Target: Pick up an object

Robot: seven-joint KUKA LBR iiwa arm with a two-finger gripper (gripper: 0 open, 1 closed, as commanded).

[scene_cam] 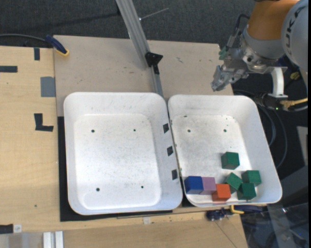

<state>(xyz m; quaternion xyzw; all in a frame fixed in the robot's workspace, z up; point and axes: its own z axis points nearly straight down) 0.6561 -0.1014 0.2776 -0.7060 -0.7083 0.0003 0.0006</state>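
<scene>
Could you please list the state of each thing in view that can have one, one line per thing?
Two-finger gripper: raised above the bench, beyond the right bin's far rim, holding nothing visible.
Right shallow white bin: holds seven small blocks clustered at its near end.
Lone green block: lying apart from the cluster.
Blue block: resting against the purple block.
Orange block: resting among the green blocks.

You have two bins side by side on the table [109,61], touching along their inner edges. The left bin [117,151] lies beside the right bin [222,149], where the blocks [225,182] cluster in the near corner. The gripper [220,81] hangs just behind the right bin's far rim.
</scene>
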